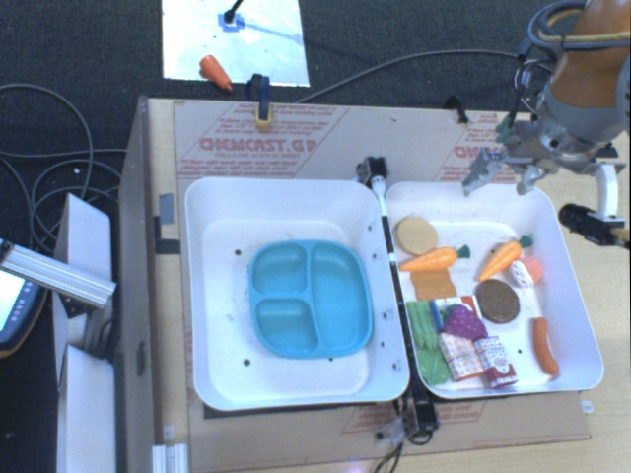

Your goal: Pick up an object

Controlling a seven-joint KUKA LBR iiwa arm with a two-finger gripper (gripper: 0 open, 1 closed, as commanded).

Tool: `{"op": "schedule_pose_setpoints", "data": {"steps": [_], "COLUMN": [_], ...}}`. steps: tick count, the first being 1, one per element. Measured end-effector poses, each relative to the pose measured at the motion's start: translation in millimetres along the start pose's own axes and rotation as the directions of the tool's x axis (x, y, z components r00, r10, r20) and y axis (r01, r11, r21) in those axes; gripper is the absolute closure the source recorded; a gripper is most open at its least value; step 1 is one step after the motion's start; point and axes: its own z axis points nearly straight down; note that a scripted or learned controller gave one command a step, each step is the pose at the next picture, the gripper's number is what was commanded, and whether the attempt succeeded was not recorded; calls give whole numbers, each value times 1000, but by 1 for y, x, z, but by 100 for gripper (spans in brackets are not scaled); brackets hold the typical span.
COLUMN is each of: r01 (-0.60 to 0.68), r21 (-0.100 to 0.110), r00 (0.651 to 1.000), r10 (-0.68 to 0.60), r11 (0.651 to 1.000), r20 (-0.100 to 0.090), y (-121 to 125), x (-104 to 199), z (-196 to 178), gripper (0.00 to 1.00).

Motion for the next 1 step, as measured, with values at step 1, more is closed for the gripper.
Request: {"op": "schedule_pose_setpoints", "data": {"steps": [1], "r01": [-1], "r21": [2], "r00": [1000], "r10": [1], "r11": [1000], "r20": [0], "y": [-53], "x": [16], "z": [95], "gripper": [0]}}
